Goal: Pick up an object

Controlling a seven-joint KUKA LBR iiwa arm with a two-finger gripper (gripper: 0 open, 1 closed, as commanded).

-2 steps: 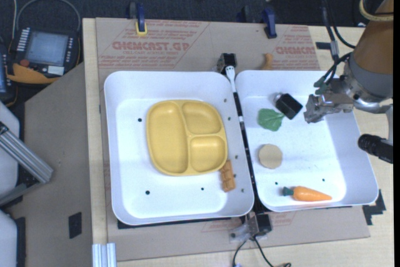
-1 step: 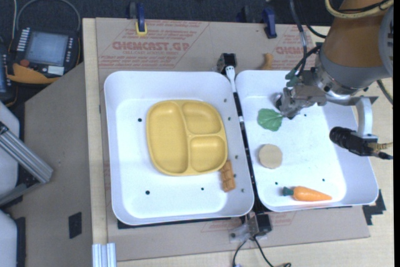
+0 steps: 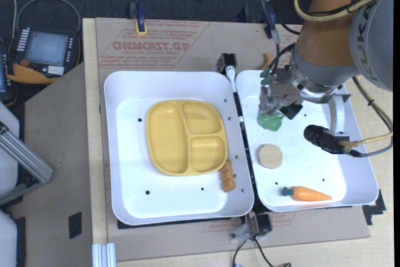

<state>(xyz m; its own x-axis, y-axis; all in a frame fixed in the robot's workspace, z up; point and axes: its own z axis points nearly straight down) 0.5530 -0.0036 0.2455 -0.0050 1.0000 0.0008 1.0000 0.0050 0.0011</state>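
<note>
The gripper (image 3: 273, 108) sits low over a green object (image 3: 270, 121) in the right bin (image 3: 356, 194). Whether its fingers are apart or clamped, I cannot tell; nothing looks lifted yet.

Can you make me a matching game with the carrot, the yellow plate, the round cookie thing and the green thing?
Things:
1. carrot
2. yellow plate
3. round cookie thing
4. green thing

Places:
A. middle of the left bin
B. right under the gripper
C. front edge of the right bin
D. in the right bin, between the green thing and the carrot

Pairs: 1-C, 2-A, 3-D, 4-B
</note>
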